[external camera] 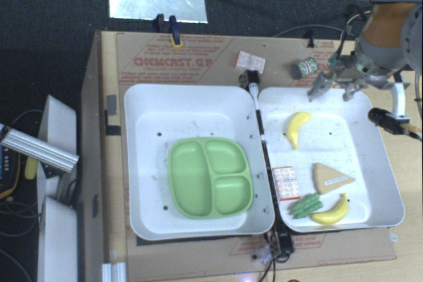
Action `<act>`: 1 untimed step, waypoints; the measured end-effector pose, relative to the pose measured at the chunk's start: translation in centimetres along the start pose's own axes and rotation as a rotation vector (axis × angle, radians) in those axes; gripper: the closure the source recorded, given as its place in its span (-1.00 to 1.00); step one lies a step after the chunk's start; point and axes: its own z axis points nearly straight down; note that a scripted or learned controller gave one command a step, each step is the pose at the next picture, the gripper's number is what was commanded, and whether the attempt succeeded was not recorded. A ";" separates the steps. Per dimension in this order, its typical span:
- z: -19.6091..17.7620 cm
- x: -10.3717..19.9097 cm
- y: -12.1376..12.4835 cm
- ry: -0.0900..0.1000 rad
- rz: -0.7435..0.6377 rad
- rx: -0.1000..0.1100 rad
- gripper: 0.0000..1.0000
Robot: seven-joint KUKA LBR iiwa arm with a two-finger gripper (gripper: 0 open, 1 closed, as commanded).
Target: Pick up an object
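Hovering over the far right corner of the right bin [386, 172], the gripper [332, 87] hangs with its two dark fingers spread apart and nothing between them. The grey arm [390, 16] with its orange band comes in from the right above it.

Inside that bin lie the things it might take. Closest to the gripper is a small yellow banana [297, 128], curved and plump, lying towards the far side near the divide between the bins. Nearer in sits a tan wedge [329, 177], shaped like a slice of bread or cheese; from here I can't say which. To its left lies a small white card with red print [285, 182]. At the near edge a second, larger banana [332, 211] curls beside a green leafy-looking piece [305, 205], the two just touching.

The left bin [149, 109] holds a pale green divided plate [211, 177] with three compartments.

Outside the bins, on the brown board at the far side, rest a small green-and-white can [306, 67] and a little printed packet [250, 62].
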 end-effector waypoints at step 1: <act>11.8 3.1 -1.7 0.001 -0.001 0.001 -1.00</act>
